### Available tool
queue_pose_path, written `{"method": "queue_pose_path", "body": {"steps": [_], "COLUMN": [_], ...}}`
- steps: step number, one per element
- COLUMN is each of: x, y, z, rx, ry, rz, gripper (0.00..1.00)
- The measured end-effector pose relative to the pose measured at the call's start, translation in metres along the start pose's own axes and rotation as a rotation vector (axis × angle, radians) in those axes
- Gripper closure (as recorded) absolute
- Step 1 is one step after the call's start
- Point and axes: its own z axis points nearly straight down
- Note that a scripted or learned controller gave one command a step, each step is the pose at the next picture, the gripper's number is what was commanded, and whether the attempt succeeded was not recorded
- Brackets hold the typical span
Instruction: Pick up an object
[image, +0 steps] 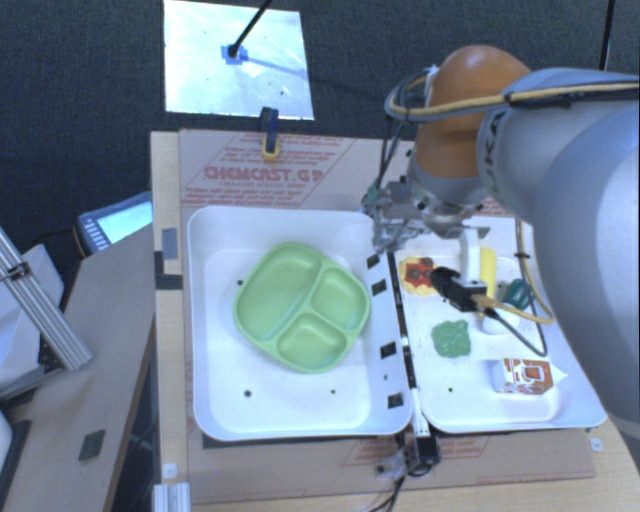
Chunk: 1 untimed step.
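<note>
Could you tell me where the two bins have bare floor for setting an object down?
Left bin: bare floor rings the green divided plate, widest along the near edge. Right bin: crowded, with the gripper over its far corner; a small patch lies between the green lump and the carton.

Green divided plate (302, 306) lies tilted in the left bin (215, 400). Right of the plate, past the bins' shared rim, the right bin (580, 405) holds a red-and-yellow item (417, 276), a green lump (451, 338), a yellow piece (488, 267) and a small orange-white carton (523, 376). Gripper (388, 235) hangs above the plate's upper right.
</note>
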Motion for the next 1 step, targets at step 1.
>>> {"method": "queue_pose_path", "body": {"steps": [1], "x": [0.0419], "y": [0.0095], "z": [-0.0142], "rx": [0.000], "ry": [0.000], "rz": [0.001], "gripper": [1.00]}}
